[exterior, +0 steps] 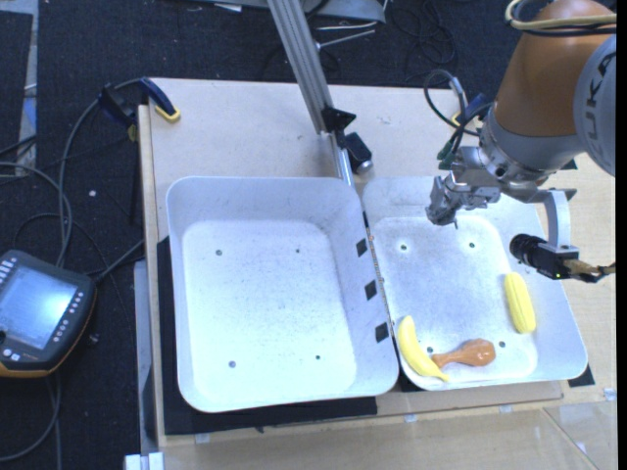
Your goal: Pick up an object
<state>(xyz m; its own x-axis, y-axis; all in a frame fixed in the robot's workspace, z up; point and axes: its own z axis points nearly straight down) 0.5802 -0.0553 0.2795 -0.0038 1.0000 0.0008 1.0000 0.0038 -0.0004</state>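
Claw hovers over the bin's far end, grip unreadable; nothing lifted yet — corn, banana, drumstick all lie nearer the camera.

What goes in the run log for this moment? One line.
pincer: over right bin, far end | banana, corn, drumstick: near end, untouched
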